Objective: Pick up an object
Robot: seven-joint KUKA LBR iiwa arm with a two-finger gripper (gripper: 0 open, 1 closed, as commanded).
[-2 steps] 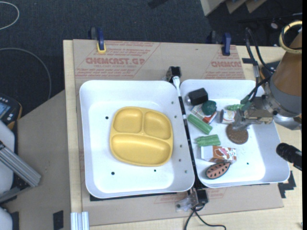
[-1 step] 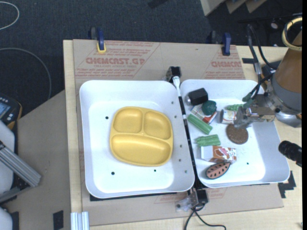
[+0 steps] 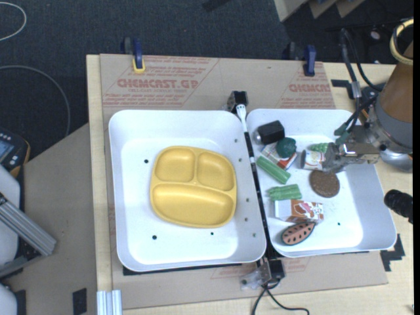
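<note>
The pincer (image 3: 335, 157) hangs low over the right bin (image 3: 367, 231), close above the clutter near that bin's upper middle. Its dark fingers point left and down, but they blur into the items beneath, so I cannot tell whether they are apart or closed, and nothing clearly sits between them.

The candidates all lie in this bin. A brown round disc (image 3: 325, 184) sits just below the pincer, a small green-and-white item (image 3: 317, 156) just to its left. Further left are a black block (image 3: 270, 132), a dark green round piece (image 3: 286, 147), a green stick (image 3: 272, 169) and a flat green piece (image 3: 284, 191). A red-and-white packet (image 3: 299, 210) and a brown oval piece (image 3: 298, 233) lie nearer the front. The left bin (image 3: 131, 195) carries a yellow divided tray (image 3: 193, 186).

The nearest target is probably the disc or the small item beside it. To grasp well, the arm should centre on one object, descend straight, close on its narrow sides clear of neighbours, then lift slowly.
</note>
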